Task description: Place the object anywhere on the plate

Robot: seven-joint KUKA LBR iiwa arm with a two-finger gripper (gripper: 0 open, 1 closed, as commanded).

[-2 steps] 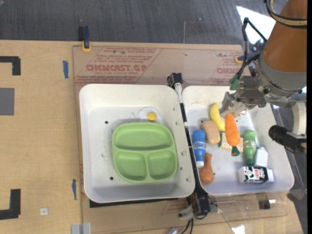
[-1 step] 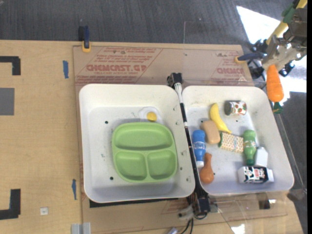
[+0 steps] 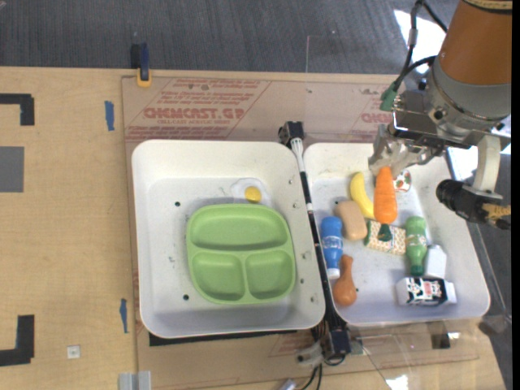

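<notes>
Tool [image 3: 393, 162] sits over the back of the right bin [image 3: 475, 295], arm [image 3: 479, 39] coming in from the top right. Its fingers hang just above the top of the carrot [image 3: 385, 198] — can't tell whether they are released or clenched, and nothing is clearly between them.

Carrot lies upright-ish in the view, orange, touching the banana [image 3: 360, 193] on its left. Just below the banana – a tan bread-like piece [image 3: 353, 219]. Under the carrot, a small patterned box [image 3: 386, 238]. Right of that a green bottle [image 3: 416, 245], then a black-and-white milk carton [image 3: 424, 290] near the front right corner. Blue bottle [image 3: 331, 245] stands along the bin's left wall; a drumstick [image 3: 345, 281] lies just below it.

Left bin [image 3: 154, 218] holds the green plate [image 3: 240, 253], three compartments, roughly centred. A fried egg [image 3: 249, 191] lies just behind the plate's back edge, on the bin floor, not on the plate.

Both bins rest side by side on the cardboard-covered surface [image 3: 65, 218]. Blue tape marks [image 3: 109, 114] on it left of the bins.
</notes>
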